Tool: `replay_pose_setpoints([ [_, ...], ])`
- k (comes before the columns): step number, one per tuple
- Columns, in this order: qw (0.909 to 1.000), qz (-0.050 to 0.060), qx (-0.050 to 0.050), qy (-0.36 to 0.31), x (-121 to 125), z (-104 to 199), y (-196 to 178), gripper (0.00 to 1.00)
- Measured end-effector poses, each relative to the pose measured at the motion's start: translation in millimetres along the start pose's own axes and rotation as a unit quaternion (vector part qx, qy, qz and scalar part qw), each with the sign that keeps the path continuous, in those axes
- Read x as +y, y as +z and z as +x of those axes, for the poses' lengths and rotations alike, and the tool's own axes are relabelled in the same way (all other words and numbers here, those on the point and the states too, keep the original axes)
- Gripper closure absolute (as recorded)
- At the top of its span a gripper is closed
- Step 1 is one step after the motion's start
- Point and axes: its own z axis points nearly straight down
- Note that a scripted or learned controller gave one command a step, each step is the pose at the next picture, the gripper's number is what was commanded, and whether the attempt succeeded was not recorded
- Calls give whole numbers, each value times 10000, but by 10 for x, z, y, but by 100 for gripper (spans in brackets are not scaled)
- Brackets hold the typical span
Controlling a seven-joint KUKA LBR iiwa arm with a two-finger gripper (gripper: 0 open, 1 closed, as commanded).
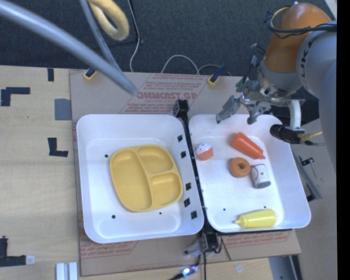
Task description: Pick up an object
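The right bin [284, 216] holds an orange carrot [248, 145], a brown donut [239, 167], a small silver can [260, 177], a yellow mustard bottle [256, 219] and a small orange and white piece [204, 151] near the divider. My gripper [241, 112] hangs over the far edge of the right bin, above and apart from the carrot. Its two fingers [227, 111] are spread open, with nothing between them.
The left bin [90, 164] holds a yellow divided tray [146, 178]. A grey pole [65, 44] crosses the upper left, with a yellow ring [109, 16] beside it. Black clips [186, 158] line the divider between the bins. Cables lie behind the bins.
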Motion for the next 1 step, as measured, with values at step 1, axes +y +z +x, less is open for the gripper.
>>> replay_pose_setpoints([
  [1, 10000, -70, -6, -14, 22, 4, -93, 0],
])
